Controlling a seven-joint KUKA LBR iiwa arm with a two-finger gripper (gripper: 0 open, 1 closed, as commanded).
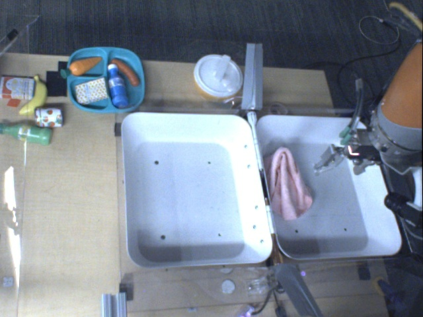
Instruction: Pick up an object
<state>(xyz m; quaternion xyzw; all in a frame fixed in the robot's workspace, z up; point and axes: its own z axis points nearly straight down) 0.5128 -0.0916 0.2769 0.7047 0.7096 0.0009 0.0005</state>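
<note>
I see the pink cloth (pixel 288 183) in the right bin (pixel 370 236), by its left wall | it lies left of my gripper (pixel 337 156), a bit nearer, long way far-to-near | fingers spread apart, holding nothing | cloth looks soft, bunched, floppy; bin hard, smooth, white.

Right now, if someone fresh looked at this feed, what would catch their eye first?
Probably the pink cloth, lying crumpled against the left wall of the right bin. Next, the arm's orange band at the right edge, with the gripper hanging over that bin just right of the cloth. Then the blue tray of toy food on the bench beyond the left bin.
</note>
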